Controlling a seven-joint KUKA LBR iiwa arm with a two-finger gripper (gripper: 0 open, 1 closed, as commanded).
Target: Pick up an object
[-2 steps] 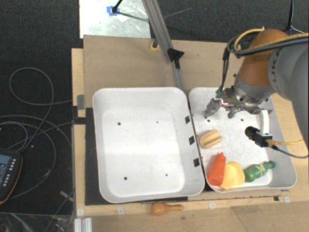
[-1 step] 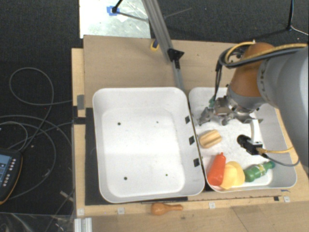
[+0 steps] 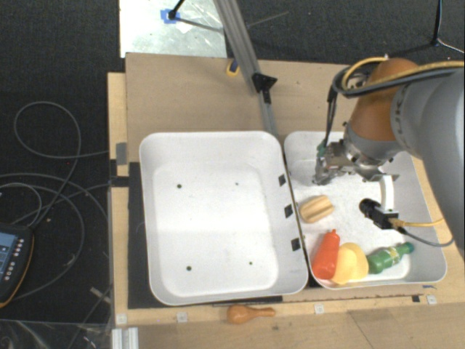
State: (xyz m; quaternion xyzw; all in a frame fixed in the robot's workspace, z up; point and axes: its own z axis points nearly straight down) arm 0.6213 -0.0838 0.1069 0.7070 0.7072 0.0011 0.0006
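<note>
the objects for picking all lie in the right bin (image 3: 436, 267), none between the fingers as far as the view shows. going left to right: a dark handheld device (image 3: 13, 257) lies at the far left edge among loose black cables (image 3: 51, 166) on the dark floor. next comes the wooden counter (image 3: 182, 93), carrying 2 shallow white bins side by side. the left bin (image 3: 211, 217) shows its white floor with a few small dark dots. on the counter's front edge, just below that bin, lies a small tan pear-shaped item (image 3: 249, 313). a grey pole (image 3: 243, 46) slants down from the top of the view toward the gap between the bins. in the right bin, a tan bread roll (image 3: 316, 209) lies near the left wall; below it an orange-red carrot-like piece (image 3: 326, 255) touches a yellow piece (image 3: 351, 263), and just right of that lies a green bottle (image 3: 389, 257) – the 3 crowd the front wall. the hand (image 3: 324, 169) hangs above the bin's upper part, just above the roll and apart from it; i cannot tell whether it is wide or narrow, since the wrist hides the tips. the grey arm (image 3: 429, 115) with its orange band reaches in from the right.
</note>
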